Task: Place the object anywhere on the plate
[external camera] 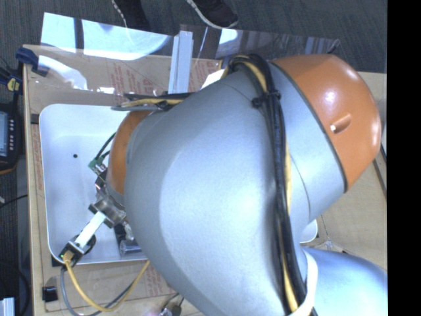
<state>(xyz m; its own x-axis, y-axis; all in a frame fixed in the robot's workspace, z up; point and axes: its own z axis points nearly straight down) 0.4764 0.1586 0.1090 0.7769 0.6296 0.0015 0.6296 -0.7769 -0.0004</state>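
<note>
- A wooden bench (pixel 33 196) stands on dark carpet, with a pair of black shoes (pixel 209 2) visible at the top edge of the frame.
- The left white bin (pixel 56 150) shows a bare floor with one small dark speck; no plate or object can be made out in its visible part.
- The grey arm (pixel 217 196), its orange band (pixel 329 117) uppermost, spreads across most of the bench and reaches down into that bin.
- The gripper (pixel 122 236) sits low near the bin's front wall; whether it is open or closed cannot be told.
- A yellow cable (pixel 99 301) loops across the bench front.
</note>
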